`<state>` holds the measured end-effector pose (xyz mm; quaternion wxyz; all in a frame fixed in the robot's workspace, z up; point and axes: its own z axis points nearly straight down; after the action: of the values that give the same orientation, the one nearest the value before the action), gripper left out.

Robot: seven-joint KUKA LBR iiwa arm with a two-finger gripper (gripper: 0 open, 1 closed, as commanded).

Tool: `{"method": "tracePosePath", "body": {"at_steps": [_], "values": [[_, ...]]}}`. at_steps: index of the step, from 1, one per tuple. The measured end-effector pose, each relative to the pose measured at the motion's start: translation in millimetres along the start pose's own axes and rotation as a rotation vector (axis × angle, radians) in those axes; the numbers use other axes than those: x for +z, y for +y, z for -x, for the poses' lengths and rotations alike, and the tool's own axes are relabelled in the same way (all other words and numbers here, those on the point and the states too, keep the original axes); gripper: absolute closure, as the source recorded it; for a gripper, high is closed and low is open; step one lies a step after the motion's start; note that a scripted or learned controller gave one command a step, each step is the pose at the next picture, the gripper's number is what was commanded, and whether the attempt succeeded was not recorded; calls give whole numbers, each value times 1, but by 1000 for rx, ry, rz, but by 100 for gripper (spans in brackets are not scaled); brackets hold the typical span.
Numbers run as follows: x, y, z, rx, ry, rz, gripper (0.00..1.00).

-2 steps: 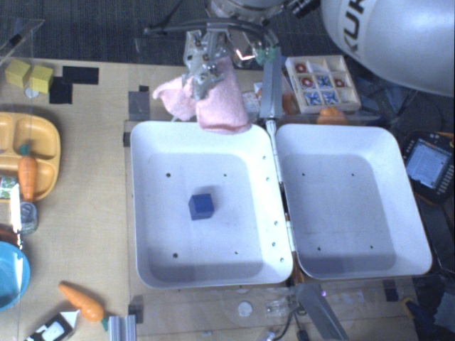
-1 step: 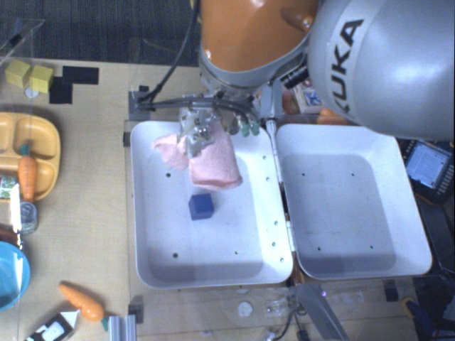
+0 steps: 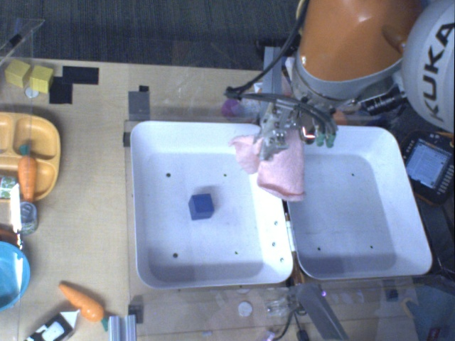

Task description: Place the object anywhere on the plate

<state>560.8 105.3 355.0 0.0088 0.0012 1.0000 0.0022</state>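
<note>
A pink cloth [image 3: 281,168] hangs from my gripper [image 3: 273,142] above the seam between the two white bins. The fingers are pinched on its upper edge, and the cloth droops down and to the right, off the bin floors. A small blue cube [image 3: 201,205] lies on the floor of the left bin [image 3: 163,261], well left of the gripper. On the bench at the far left stand a yellow divided plate [image 3: 43,130] with a carrot [image 3: 27,177] in it and, below it, part of a blue plate [image 3: 15,279].
The right bin [image 3: 370,254] lies under the arm. Outside the bins are yellow blocks [image 3: 30,77], black blocks [image 3: 75,80], a second carrot [image 3: 84,302] at the bottom left and a small purple item [image 3: 231,108] behind the left bin.
</note>
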Motion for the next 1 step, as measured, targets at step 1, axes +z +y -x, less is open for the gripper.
{"method": "tracePosePath", "body": {"at_steps": [1], "values": [[75, 63, 75, 321, 10, -3, 100]]}}
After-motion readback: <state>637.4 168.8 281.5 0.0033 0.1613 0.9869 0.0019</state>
